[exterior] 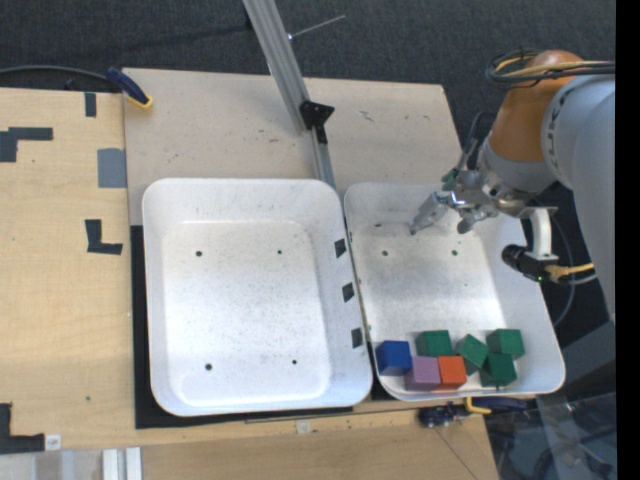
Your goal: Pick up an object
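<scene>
Seven blocks (447,358) lay clustered at the right bin's (430,278) lower edge. Spread and empty, the gripper (440,218) hovered at upper right. Approach looked pending; it likely needed lowering toward them.

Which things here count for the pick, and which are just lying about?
For the job:
- two-finger gripper, over the right bin's far end
- shallow white right bin
- blue cube
- purple cube
- orange cube
- green blocks clustered at the bin's near end

Lying about:
- shallow white left bin
- blue-and-yellow clamp
- grey metal rail
</scene>
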Robot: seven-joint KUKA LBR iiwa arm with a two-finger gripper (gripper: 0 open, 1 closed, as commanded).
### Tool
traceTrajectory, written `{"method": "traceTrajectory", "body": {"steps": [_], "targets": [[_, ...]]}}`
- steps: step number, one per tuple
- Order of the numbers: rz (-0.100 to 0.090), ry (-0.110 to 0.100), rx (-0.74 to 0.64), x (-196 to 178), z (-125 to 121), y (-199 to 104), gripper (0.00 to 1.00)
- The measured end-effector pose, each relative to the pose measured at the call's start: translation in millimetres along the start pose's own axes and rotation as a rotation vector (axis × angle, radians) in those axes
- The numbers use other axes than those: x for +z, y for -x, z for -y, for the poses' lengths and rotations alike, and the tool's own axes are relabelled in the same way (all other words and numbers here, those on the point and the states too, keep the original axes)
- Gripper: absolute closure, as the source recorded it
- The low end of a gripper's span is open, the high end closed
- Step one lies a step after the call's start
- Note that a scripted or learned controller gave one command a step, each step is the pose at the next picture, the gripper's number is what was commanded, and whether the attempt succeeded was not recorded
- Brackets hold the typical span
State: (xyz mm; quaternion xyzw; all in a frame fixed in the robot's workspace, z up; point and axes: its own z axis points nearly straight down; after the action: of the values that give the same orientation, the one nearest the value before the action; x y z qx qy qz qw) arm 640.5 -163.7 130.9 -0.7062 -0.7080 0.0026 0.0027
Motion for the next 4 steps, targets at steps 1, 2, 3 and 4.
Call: {"method": "traceTrajectory", "body": {"steps": [1, 2, 3, 4], "targets": [[0.001, 0.002, 0.0, 42.3, 1.0, -1.3, 0.0], [0.001, 0.006, -0.001, 29.2, -0.5, -2.0, 1.0], [0.002, 0.013, 0.002, -31.0, 2.1, 4.5, 1.0], [0.001, 0.014, 0.0, -90.0, -1.8, -4.7, 1.0]]}}
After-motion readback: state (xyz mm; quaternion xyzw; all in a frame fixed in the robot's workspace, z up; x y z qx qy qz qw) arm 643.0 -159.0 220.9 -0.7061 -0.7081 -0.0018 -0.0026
